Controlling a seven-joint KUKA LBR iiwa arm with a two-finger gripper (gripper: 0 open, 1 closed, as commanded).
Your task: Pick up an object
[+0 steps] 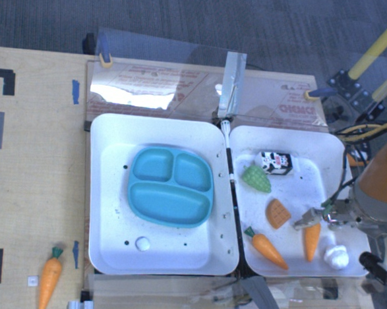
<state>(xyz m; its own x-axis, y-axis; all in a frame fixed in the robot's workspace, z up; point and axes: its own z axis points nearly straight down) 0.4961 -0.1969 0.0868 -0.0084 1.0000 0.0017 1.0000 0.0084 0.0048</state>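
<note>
The right bin [332, 153] holds several toys. A black-and-white block [275, 163] lies at the back, with a green leafy piece [256, 179] beside it. An orange waffle-like piece [278, 213] sits mid-bin. A long carrot [266, 248] lies at the front left. A short carrot [311, 241] and a white lump [336, 257] lie at the front right. My gripper [311, 219] reaches in from the right, low over the top end of the short carrot, and nothing is seen held in it.
The left bin [106, 177] bears a blue divided plate [171, 186] and a small white disc [142, 244]. Another carrot [50, 280] lies on the bench at the front left. A clear panel and a metal divider [232, 87] stand behind the bins.
</note>
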